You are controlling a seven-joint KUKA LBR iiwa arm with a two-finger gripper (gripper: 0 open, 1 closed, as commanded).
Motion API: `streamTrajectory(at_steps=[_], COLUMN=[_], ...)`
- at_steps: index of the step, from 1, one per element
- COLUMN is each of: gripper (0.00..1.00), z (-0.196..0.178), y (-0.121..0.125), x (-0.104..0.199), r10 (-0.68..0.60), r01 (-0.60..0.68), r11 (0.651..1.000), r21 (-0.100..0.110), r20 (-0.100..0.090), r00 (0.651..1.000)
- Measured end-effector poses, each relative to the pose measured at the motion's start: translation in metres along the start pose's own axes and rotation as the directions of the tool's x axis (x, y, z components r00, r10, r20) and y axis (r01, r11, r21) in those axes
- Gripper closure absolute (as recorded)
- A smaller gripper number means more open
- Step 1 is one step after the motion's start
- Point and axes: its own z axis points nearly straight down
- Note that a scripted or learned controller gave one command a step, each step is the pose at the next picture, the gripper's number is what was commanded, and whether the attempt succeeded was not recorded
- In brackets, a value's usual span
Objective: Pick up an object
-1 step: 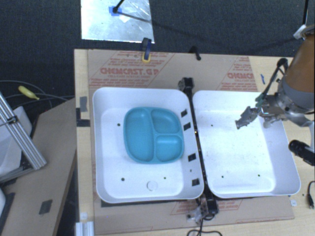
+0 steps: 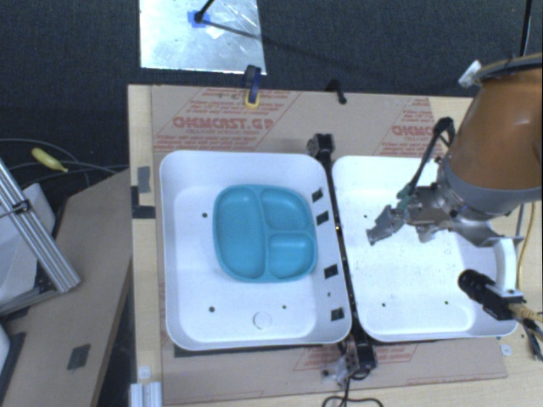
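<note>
Arm: grey with an orange band, reaching in from the right over the right bin (image 2: pixel 424 316).
Gripper: the gripper (image 2: pixel 383 225) hangs low over the right bin's floor, near its left wall; whether it is spread or pinched, cannot tell (too small and dark against the white).
Task's thing: blue divided plate (image 2: pixel 265 232), lying flat in the middle of the left bin (image 2: pixel 182 312), well apart from the gripper, with the divider wall (image 2: pixel 333 227) between them.
Look of it: light blue, rounded corners, three compartments (one large at left, two smaller at right), shallow raised rim, smooth and probably slick plastic.
Right bin contents: bare white floor under the gripper, small dark specks and that's it.
Risk 1: gripper closes where it hangs now, grabs nothing; cause is that the plate sits in the other bin.
Risk 2: crossing low could clip the divider wall and its black clips.
Risk 3: plate is flat and wide, so a pinch likely needs the rim; a slanted or shallow bite could slip off or just shove it.
</note>
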Motion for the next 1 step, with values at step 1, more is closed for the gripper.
streamTrajectory(at_steps=[1], gripper=[0.00], z=[0.0000], y=[0.0017], x=[0.1482], r10=[-0.007], r01=[0.007], r11=[1.000], r21=[-0.001], r20=[-0.002], r00=[1.000])
